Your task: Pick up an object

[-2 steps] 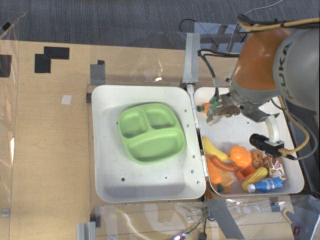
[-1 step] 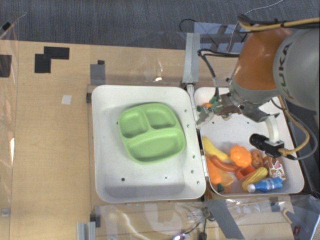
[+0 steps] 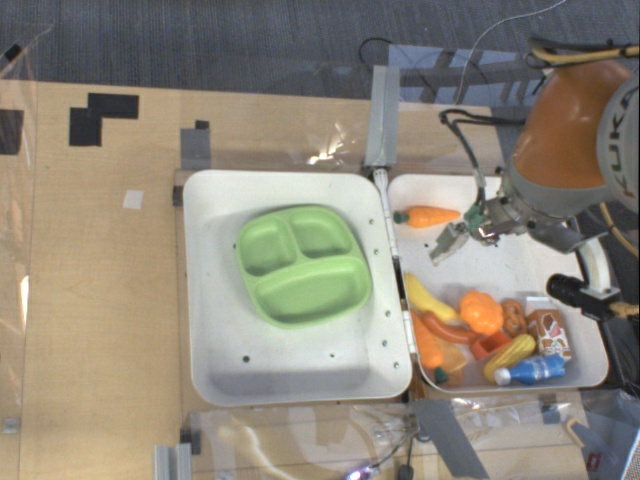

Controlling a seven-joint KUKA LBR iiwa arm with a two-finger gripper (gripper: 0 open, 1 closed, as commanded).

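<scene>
Reaching in from the right, the grey arm [image 3: 580,128] with its orange band is seen above the right bin [image 3: 520,268]. The jaws [image 3: 452,242] are held over the bin's bare upper floor, spread apart with nothing between them. A toy carrot [image 3: 428,216] is laid just beside them, near the bin's upper left corner, apart from the fingertips. More toy food is heaped along the bin's lower edge: a yellow banana [image 3: 428,299], a red sausage [image 3: 447,329], a round orange fruit [image 3: 481,312], a corn cob [image 3: 510,355], a small blue bottle [image 3: 531,371] and a brown packet [image 3: 549,332], most of them touching one another. In the left bin [image 3: 210,298] a green divided plate [image 3: 301,264] is set near the middle. Both bins are placed side by side on the wooden tabletop [image 3: 90,298].
</scene>
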